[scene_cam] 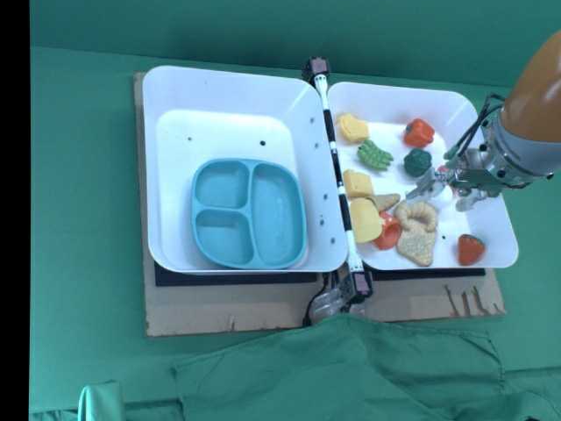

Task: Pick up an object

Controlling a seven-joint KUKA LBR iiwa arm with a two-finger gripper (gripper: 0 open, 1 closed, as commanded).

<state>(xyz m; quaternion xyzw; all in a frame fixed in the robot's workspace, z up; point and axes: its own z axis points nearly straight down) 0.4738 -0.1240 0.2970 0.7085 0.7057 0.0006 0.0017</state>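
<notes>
Gripper point(441, 185) low over right bin point(491, 226), fingertips indistinct

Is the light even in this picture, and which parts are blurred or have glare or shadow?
In the camera view the light is soft and even, with no strong glare on the white bins; the blue plate throws a faint shadow and looks sharp; the gripper and the orange band of the arm look soft at the edges; the toy foods near the gripper, like the strawberry, are small but clear.

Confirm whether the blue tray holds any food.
No. The blue tray lies bare in the left bin; the food is all in the right bin.
</notes>
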